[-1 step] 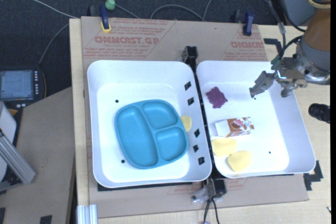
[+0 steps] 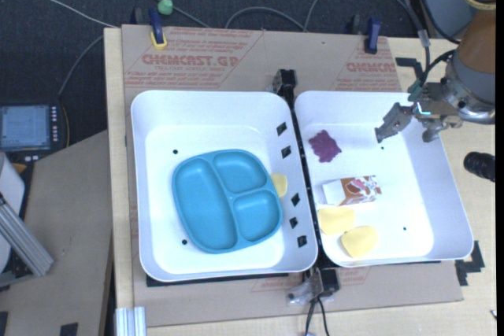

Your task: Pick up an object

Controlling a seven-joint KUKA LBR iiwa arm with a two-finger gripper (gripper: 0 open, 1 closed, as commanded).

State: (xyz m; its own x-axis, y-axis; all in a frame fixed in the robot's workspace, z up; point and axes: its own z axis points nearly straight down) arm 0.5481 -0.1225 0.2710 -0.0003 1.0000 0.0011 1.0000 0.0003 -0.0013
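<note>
Right-hand shallow white bin (image 2: pixel 441 201), contents:

- One small purple crumpled piece (image 2: pixel 324 145), far-left part of the bin floor, lying apart from the rest.
- One flat brown-and-white printed packet (image 2: pixel 352 190), left of centre, nearer than the purple piece.
- One pale yellow flat piece (image 2: pixel 336 219), just near of the packet and touching or almost touching it.
- One rounder yellow lump (image 2: pixel 358 241), nearest corner, just beside the flat yellow piece.

Left-hand shallow white bin (image 2: pixel 150 169), contents:

- One blue three-compartment plastic tray (image 2: pixel 227 199), centre.
- One small yellow item (image 2: pixel 279 185) peeping out at the tray's right edge.

Both bins sit on a brown board surface (image 2: pixel 197 51).

Arm: the gripper (image 2: pixel 409 127) hangs over the far-right part of the right bin, fingers spread apart, nothing between them. It looks to be above the bin floor, well apart from every item.

Step in hand, as I judge it: approach; no object chosen by contact yet. The purple piece lies nearest. The next move calls for travel left over a target, then descent with the fingers astride it before closing.
</note>
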